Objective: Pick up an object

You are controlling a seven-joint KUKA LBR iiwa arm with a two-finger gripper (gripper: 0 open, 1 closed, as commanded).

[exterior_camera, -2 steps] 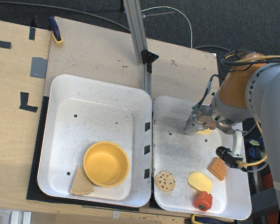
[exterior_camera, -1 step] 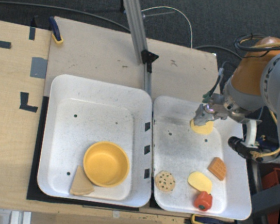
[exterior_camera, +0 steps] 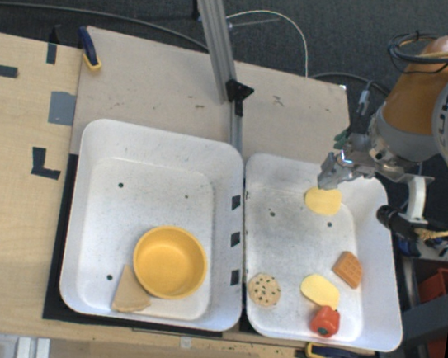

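Over the right bin [exterior_camera: 378,264], near its far edge, the pincer [exterior_camera: 329,178] is hanging just above a flat yellow disc [exterior_camera: 322,201]. That disc is lying directly below and slightly nearer the camera than the pincer tip, touching or nearly so. Being roundish, it is showing no clear long axis or pointing direction. Whether the pincer is apart or together I cannot tell. Elsewhere in this bin are lying a cookie [exterior_camera: 263,289], a yellow oval piece [exterior_camera: 320,290], an orange wedge [exterior_camera: 348,268] and a red pepper [exterior_camera: 325,321].
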